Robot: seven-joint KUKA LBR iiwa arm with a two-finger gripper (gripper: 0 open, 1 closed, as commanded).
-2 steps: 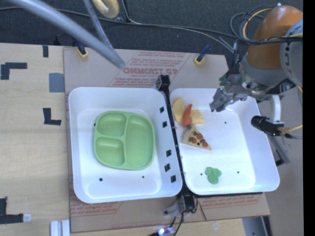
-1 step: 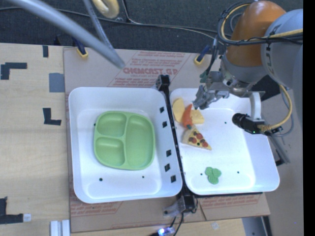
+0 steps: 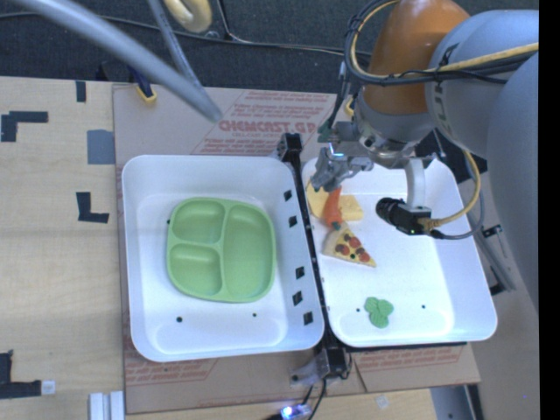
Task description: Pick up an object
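Carrot (image 3: pixel 333 206) just below end effector (image 3: pixel 329 175)

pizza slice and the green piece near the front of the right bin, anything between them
Nothing: in the camera view, bare white bin floor separates the pizza slice from the green piece.

I'm looking at a robotics lab bench: two white bins (image 3: pixel 140 234) on cardboard (image 3: pixel 262 121), black tape marks (image 3: pixel 87 206) on the wooden top, loose cables (image 3: pixel 262 24), and toy food.
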